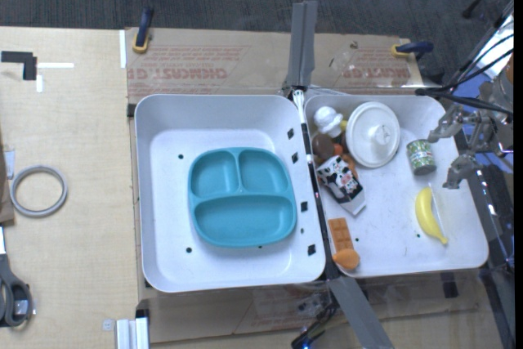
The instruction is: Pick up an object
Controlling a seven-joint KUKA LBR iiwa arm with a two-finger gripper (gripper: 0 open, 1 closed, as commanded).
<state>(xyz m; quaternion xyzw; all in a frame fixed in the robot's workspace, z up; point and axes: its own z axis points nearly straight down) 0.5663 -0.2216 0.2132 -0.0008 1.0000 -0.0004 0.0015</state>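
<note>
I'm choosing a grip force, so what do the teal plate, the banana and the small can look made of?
Plate: seemingly moulded plastic, smooth with a soft sheen, one even teal, three rounded compartments. Banana: uniform yellow, smooth skin; real or plastic toy can't be told from here. Can: likely metal, judging by its pale rim, with a greenish printed label; too small to be sure.

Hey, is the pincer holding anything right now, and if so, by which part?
Nothing is held. The pincer hangs at the right bin's right edge, with no object between its fingers; the banana lies below it.
</note>
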